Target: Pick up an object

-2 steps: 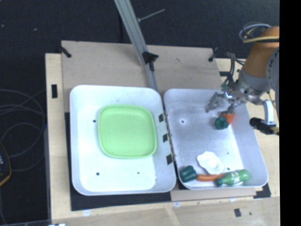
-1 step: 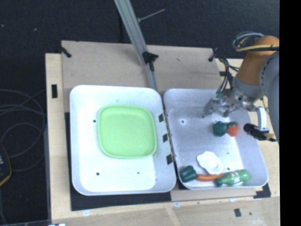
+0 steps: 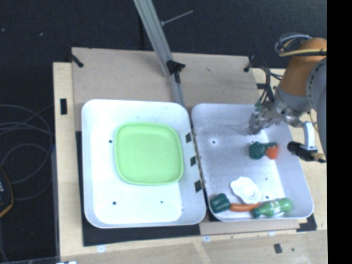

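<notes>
- We see the grey arm with its orange band (image 3: 303, 53) reaching in from the right, its two-finger gripper (image 3: 256, 126) hanging over the upper part of the right-hand shallow white bin (image 3: 220, 120).
- We cannot tell how the gripper is set, and we see nothing held in it.
- Just below the gripper, apart from it, lies a dark green rounded toy with an orange end (image 3: 262, 150).
- Along the same bin's lower edge we find a dark green block (image 3: 219, 202), a white lumpy piece (image 3: 245, 189), a thin orange stick (image 3: 243, 207) and a light green bottle-shaped toy (image 3: 272, 207), all close together.
- In the left-hand white bin (image 3: 99, 164) rests a light green square plastic plate (image 3: 148, 153), lying flat near its middle.
</notes>
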Robot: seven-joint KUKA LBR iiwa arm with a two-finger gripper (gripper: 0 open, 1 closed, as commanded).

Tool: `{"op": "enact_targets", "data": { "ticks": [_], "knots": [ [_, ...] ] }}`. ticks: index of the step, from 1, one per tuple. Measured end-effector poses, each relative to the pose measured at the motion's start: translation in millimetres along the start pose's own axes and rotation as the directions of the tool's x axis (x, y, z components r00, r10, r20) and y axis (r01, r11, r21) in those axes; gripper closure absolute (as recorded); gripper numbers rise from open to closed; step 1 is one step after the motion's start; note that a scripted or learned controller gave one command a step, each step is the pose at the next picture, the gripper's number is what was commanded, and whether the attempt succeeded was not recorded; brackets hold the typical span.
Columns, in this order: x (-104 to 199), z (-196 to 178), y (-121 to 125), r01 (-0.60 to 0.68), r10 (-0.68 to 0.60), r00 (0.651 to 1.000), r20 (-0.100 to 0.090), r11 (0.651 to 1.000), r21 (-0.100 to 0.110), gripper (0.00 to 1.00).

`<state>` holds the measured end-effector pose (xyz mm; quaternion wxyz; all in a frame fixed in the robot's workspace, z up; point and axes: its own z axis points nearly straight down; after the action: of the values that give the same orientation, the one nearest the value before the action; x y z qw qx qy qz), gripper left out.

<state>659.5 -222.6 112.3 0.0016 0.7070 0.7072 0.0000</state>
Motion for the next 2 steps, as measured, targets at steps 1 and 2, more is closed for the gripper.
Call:
{"op": "enact_targets", "data": {
  "ticks": [1,2],
  "knots": [
    [0,-43,2,0.000,0.000,1.000,-0.001,1.000,-0.002,1.00],
    [3,-88,-2,0.000,0.000,1.000,-0.002,1.000,-0.002,1.00]
  ]
}}
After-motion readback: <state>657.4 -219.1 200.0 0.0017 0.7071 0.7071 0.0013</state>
